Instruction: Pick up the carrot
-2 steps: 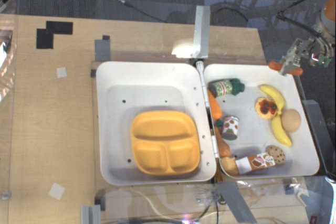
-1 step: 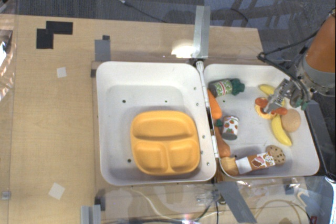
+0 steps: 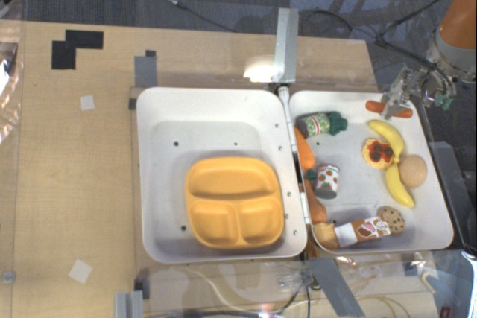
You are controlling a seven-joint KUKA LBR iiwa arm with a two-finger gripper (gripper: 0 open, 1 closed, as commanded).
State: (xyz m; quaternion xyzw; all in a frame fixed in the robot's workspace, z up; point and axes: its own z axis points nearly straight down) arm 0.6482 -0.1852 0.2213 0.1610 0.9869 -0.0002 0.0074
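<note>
The carrot (image 3: 304, 150) is a slim orange piece lying lengthwise against the left wall of the right bin (image 3: 436, 231), just below a green bottle (image 3: 322, 123). My gripper (image 3: 399, 94) hangs over the far right corner of that bin, above a small red sausage (image 3: 389, 109). It is well to the right of the carrot and apart from it. The arm's orange band (image 3: 460, 22) shows at the upper right.
The left bin (image 3: 160, 130) holds a yellow divided tray (image 3: 235, 201). In the right bin lie a small can (image 3: 326, 180), a fruit tart (image 3: 378, 151), a banana (image 3: 396, 164), an egg (image 3: 412, 171), a cookie (image 3: 390, 220) and a lying bottle (image 3: 356, 231).
</note>
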